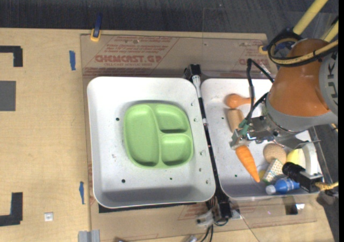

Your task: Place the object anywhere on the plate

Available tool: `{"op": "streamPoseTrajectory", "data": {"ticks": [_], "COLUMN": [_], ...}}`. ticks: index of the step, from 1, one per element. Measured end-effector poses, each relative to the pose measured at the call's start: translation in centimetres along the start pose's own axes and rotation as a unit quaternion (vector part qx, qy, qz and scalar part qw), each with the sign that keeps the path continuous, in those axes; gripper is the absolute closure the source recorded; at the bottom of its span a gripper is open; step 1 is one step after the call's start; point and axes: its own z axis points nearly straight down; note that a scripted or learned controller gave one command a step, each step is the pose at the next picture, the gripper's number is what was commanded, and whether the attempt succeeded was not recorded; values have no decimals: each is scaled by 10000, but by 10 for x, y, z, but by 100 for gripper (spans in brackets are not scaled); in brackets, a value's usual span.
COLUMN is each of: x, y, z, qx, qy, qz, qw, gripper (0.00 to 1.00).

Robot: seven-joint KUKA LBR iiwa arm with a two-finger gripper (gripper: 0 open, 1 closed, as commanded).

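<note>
The green plate [157, 134] sits bare in the left bin [102, 144], ready to receive something. In the right bin [220, 176], the claw [246, 134] hovers low just above the carrot [248, 162], probably its target; whether it is apart or together I cannot tell. Other toys crowd nearby.

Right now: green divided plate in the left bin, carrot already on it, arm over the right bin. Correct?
Not quite. The carrot is not on the green divided plate; in the camera view it lies in the right bin, just below the gripper. The plate does sit in the left bin, and the arm is over the right bin.
</note>
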Motion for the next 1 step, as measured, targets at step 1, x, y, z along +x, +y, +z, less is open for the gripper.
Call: {"op": "streamPoseTrajectory", "data": {"ticks": [1], "x": [108], "y": [43], "z": [-6], "qx": [-7], "qy": [10], "qz": [-162], "qw": [9999], "gripper": [100]}}
